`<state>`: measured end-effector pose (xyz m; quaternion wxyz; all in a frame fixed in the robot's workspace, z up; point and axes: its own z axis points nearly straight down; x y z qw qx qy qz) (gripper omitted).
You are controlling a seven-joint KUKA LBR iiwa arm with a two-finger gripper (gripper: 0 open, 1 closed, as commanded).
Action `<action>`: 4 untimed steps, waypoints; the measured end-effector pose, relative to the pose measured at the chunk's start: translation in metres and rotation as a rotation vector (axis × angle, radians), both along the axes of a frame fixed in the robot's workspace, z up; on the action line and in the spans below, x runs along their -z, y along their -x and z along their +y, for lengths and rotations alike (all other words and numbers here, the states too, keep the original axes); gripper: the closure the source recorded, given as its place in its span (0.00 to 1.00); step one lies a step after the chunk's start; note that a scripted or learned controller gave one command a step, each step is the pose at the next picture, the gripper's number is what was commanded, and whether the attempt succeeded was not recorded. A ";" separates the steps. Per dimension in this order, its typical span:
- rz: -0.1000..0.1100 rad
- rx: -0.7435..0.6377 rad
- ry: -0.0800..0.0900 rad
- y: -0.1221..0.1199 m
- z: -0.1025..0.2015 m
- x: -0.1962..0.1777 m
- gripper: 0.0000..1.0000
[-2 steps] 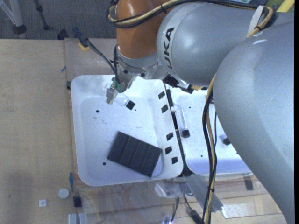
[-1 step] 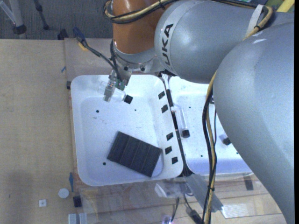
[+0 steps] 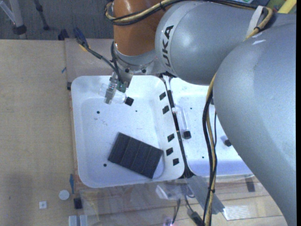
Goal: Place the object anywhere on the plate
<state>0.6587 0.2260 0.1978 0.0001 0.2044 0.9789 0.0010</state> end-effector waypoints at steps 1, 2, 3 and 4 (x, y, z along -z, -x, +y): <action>-0.001 -0.168 0.001 0.006 0.001 -0.010 1.00; -0.005 -0.197 0.000 -0.002 0.002 -0.105 1.00; -0.001 -0.275 0.001 0.001 0.001 -0.018 1.00; 0.000 -0.383 0.000 -0.002 0.001 0.016 1.00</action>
